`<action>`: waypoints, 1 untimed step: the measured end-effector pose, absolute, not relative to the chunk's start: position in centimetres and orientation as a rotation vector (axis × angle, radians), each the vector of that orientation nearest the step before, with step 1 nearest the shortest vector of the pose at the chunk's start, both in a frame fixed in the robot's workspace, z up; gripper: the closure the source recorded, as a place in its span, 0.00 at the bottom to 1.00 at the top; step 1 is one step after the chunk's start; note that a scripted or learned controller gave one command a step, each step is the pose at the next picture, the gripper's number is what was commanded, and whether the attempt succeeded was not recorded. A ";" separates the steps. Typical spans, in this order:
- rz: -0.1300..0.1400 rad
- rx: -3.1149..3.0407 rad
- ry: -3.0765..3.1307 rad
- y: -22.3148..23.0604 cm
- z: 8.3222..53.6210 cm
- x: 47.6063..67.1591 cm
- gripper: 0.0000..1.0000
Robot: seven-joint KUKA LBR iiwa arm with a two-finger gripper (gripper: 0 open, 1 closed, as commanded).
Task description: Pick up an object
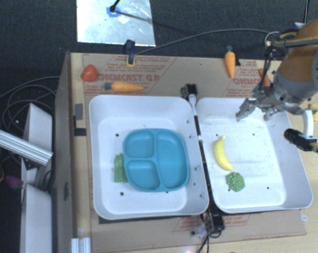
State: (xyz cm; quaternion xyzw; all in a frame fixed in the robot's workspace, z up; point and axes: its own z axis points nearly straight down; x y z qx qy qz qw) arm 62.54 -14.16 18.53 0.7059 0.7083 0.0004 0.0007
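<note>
a grey robot gripper point(258, 109) hovers over the far edge of the right bin point(285, 194), fingers spread wide and holding nothing. nearer in that bin lie a banana point(222, 153) and a green broccoli piece point(235, 181), just beside each other.

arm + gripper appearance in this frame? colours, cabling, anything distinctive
The arm is rounded and grey, with an orange band across its upper segment. The gripper is a pale grey metallic two-finger unit. Thin cables loop beside the orange section. A black cylindrical part juts out below the wrist.
</note>
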 end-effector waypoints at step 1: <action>-0.002 2.219 2.230 -10.3 9.2 60.0 0.00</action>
